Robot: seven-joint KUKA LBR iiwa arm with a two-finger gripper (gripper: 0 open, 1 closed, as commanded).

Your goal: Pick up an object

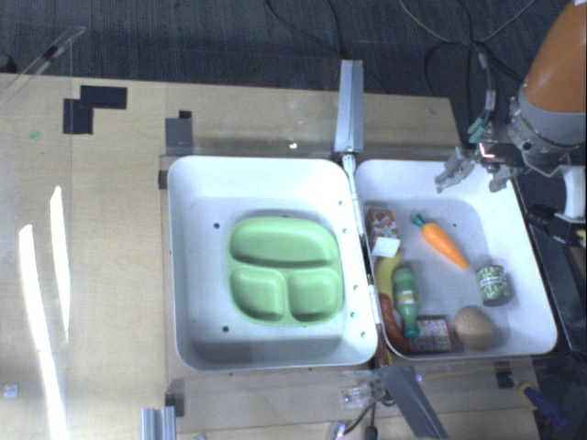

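Bench shot from above, at a slant: two shallow white bins sit side by side. The left bin (183, 273) has a green divided tray (286, 269) lying flat in the middle of it, three compartments, one long one at the far side and two smaller ones nearer the camera.

The right bin (532, 273) is where all the small stuff is. A carrot (443, 243) lies at a slant roughly mid-bin, with its green top pointing up-left. Off to its right and a bit nearer the camera there's a small can (493, 284) with a green label, standing apart from everything else. A brownish potato-looking thing (473, 327) sits near the front edge, just beside a flat dark packet (431, 334). Along the left wall of that bin a green bottle (405, 298) lies next to a yellow banana-like item (387, 271), and a little printed pouch (381, 222) sits just behind them.

The gripper (475, 169) hangs over the far rim of the right bin, reaching in from the right. Its two fingers are spread apart with nothing between them, so it's released. The carrot is the closest object to it, but well clear of the fingertips.
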